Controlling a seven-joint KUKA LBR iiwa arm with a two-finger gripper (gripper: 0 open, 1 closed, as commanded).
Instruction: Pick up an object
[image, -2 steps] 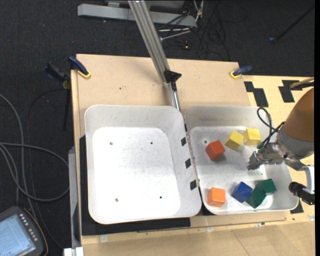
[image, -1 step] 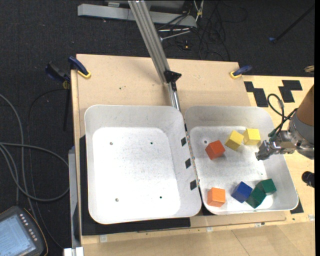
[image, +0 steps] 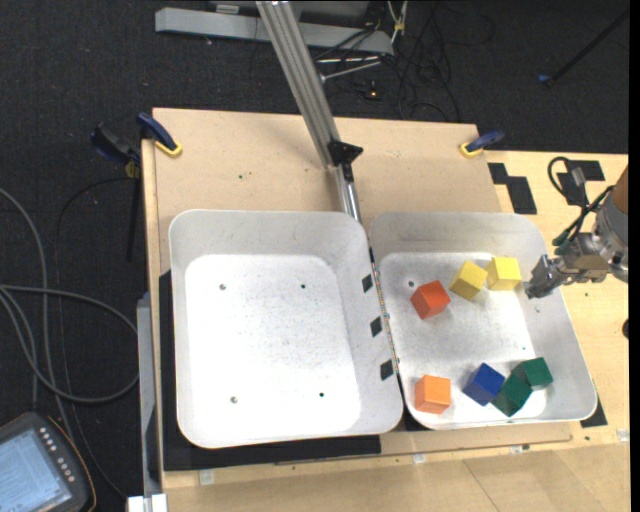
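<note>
Here we saw the gripper (image: 541, 281) at the right bin's (image: 450, 238) right edge, just beside a yellow block (image: 505, 272); jaw state we couldn't tell; second yellow block (image: 467, 280) and red-orange block (image: 430, 299) sat mid-bin; orange (image: 433, 393), blue (image: 486, 383), two green blocks (image: 524, 384) near its front edge.

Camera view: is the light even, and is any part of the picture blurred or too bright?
In the camera view, light is soft and fairly even; the white bins are bright yet their speckle stays visible; the blocks, such as the red block, cast only faint shadows; the gripper at the right looks slightly soft; the floor around the bench is dark.
</note>
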